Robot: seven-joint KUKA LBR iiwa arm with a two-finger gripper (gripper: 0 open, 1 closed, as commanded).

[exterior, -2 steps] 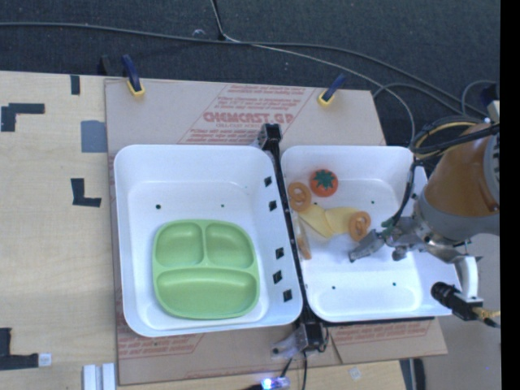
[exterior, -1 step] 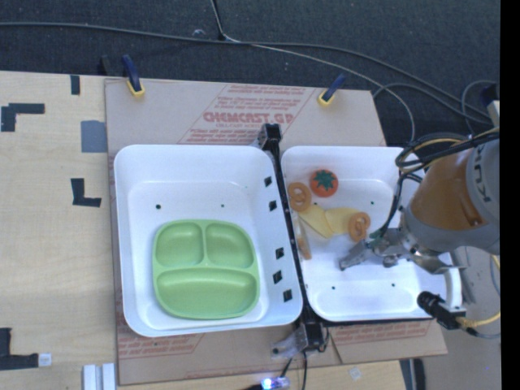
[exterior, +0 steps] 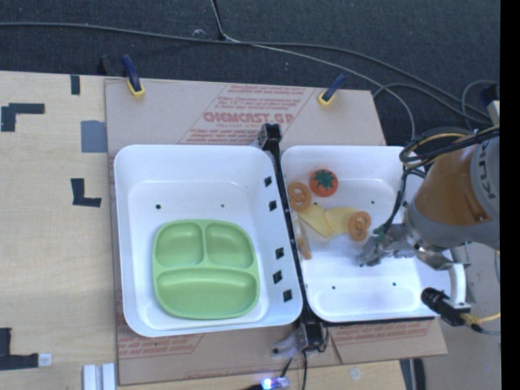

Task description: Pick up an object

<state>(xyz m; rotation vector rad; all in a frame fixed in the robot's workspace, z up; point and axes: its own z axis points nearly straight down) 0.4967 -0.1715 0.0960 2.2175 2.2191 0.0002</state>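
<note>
Overhead, wooden bench [exterior: 49, 218] bears cardboard sheet [exterior: 244, 108], dark carpet [exterior: 325, 15] behind; gripper [exterior: 372, 254] state unclear.

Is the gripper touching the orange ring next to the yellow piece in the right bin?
Apart. The camera view shows bare white bin floor between the gripper and the orange ring.

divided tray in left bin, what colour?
Light green; the divided tray shows clearly in the camera view.
</note>
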